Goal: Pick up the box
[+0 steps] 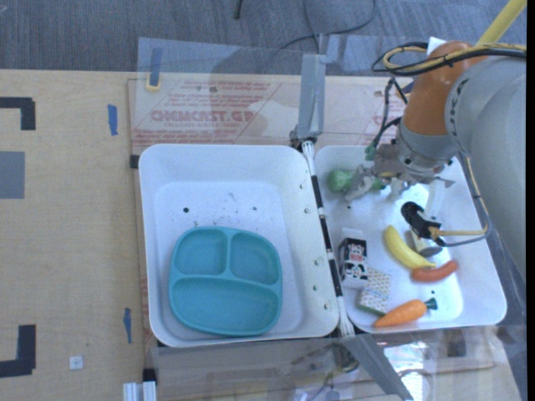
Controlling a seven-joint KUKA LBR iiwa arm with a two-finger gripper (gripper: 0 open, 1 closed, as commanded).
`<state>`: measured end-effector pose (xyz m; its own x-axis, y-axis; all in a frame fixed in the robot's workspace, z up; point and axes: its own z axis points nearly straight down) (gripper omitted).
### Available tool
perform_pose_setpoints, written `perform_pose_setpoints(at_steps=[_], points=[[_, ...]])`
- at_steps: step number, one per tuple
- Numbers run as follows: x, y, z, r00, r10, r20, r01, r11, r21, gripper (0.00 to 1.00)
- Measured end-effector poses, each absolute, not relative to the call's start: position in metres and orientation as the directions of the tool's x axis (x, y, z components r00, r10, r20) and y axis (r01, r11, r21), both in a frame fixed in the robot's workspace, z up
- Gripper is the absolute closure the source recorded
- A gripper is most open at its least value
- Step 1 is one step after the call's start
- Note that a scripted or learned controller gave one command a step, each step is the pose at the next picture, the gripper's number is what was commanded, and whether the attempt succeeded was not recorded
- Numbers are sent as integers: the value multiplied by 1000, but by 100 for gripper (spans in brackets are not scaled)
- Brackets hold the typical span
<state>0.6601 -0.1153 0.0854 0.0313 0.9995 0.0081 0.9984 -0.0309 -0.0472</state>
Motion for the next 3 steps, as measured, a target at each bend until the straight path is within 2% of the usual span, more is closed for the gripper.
perform_pose_setpoints(at_steps=[1,2,3], points=[[605,-110,88,112,994,2,994,-112,6,0],[486,-121,89,399,917,5,917,-400,10,0],[486,-124,96,406,914,5,914,-406,10,100]])
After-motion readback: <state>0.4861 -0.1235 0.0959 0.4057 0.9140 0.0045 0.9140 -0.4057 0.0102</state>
